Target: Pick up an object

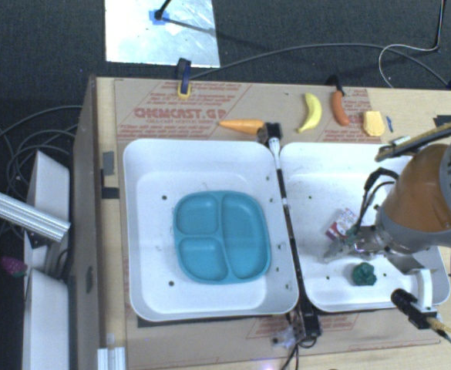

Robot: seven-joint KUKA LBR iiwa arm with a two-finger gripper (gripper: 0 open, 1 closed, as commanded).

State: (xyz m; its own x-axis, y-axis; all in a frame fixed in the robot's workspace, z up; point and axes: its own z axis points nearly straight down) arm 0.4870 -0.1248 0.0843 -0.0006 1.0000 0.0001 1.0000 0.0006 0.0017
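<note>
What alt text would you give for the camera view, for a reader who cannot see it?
A grey and orange robot arm reaches from the right into the right white bin, its gripper low beside a small packet and a dark green object. The left white bin holds a blue divided tray.

Small green lumpy object (364, 274) lying in right bin, near front wall

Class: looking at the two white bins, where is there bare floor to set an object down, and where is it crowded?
Free: the right bin's far-left floor, and the left bin's margin around the blue tray. Crowded: near the gripper, small packet and green object.
</note>
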